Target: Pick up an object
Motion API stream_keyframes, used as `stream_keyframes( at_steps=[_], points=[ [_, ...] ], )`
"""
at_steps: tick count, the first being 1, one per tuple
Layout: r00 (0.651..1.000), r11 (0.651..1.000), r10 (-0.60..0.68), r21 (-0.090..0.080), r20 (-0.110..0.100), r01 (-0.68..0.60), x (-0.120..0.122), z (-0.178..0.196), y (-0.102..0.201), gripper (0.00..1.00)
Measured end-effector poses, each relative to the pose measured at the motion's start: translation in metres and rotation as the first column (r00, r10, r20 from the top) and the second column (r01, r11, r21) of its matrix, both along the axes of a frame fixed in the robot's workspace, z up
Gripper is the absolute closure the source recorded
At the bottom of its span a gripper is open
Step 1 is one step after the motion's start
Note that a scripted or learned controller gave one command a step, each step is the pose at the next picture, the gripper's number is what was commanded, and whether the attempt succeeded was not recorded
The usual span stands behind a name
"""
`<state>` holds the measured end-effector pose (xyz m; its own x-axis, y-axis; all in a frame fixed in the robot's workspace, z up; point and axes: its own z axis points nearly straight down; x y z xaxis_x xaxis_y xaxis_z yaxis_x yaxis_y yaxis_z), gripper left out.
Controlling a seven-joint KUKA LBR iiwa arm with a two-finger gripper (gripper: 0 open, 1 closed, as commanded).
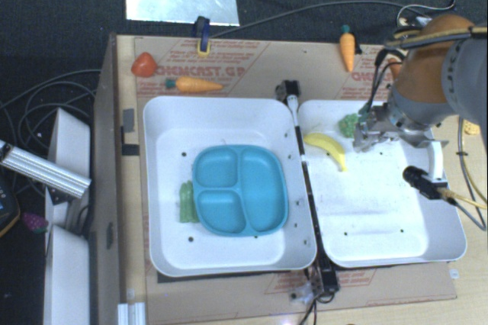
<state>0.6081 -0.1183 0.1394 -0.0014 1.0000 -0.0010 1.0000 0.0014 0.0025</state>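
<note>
Two shallow white bins sit side by side on a worktop (229, 72) lined with brown cardboard, seen from above at a slant. The left bin (164, 186) holds a blue divided plate (240, 190), lying flat near its middle, with a green item (187, 203) tucked against the plate's left edge. The right bin (381, 236) holds a banana (326, 148) near its upper left corner, just beside the wall that divides the bins, and a green leafy item (349, 124) a little above and to the right of it.

The grey arm (450, 79) reaches in from the right, with its orange band above the wrist, and bends down into the upper part of the right bin. Its pincer (370, 134) is low over the bin floor, just beside the leafy item and near the banana's right end. This looks like a descent toward one of those two, probably the leafy one, though which is hard to say. Whether the pincer is apart or together cannot be told at this angle, and nothing is seen clamped in it.

Outside the bins, along the worktop's far edge, lie toy foods: a tomato (144, 65), a carrot (194, 85) and a second carrot (348, 49), likely spares out of reach.
</note>
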Motion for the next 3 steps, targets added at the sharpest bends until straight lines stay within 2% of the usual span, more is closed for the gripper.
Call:
stream_keyframes(
  at_steps=[1, 2, 3],
  points=[
    [1.000, 1.000, 0.000, 0.001, -0.001, 0.000, 0.000, 0.000, 0.000, 0.00],
    [1.000, 1.000, 0.003, 0.002, -0.003, -0.003, 0.060, -0.056, 0.002, 0.00],
    [1.000, 1.000, 0.004, 0.001, -0.001, -0.004, 0.037, -0.055, 0.032, 0.00]
  ],
)
